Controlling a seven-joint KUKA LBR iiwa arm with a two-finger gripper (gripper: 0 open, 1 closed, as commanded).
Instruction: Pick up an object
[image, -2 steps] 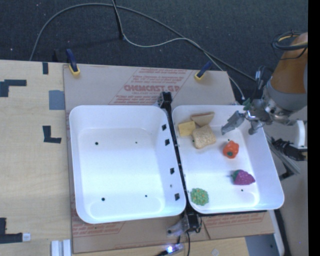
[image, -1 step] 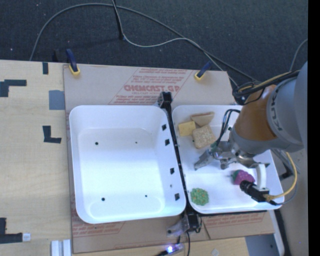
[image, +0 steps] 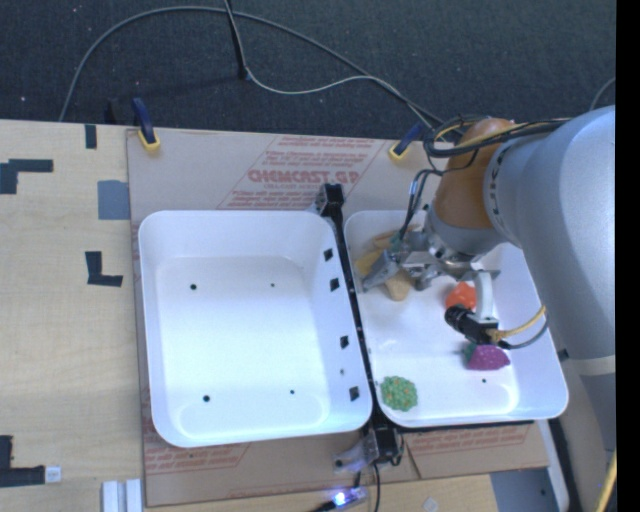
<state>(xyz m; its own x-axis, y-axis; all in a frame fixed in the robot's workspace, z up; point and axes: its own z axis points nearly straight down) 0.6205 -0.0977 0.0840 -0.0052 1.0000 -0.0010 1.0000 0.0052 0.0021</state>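
Observation:
My gripper (image: 383, 268) is low in the right bin (image: 530, 400), near its upper left corner and close to the divider between the bins. A tan-yellow object (image: 399, 289) lies right beside and partly under it, with another tan piece (image: 381, 241) showing just above. An orange object (image: 460, 296) lies to the right of the gripper, partly behind a black fitting on the wrist. Further toward the front lie a purple object (image: 487, 357) and a green fuzzy object (image: 400, 392). Whether the tan object is between the gripper's tips is hidden.
The left bin (image: 160, 300) stands beside the right one, separated by a black-clipped divider (image: 345, 300). The grey arm with its orange band (image: 470, 190) covers the right bin's upper right part. Cables trail over the dark floor behind the bench.

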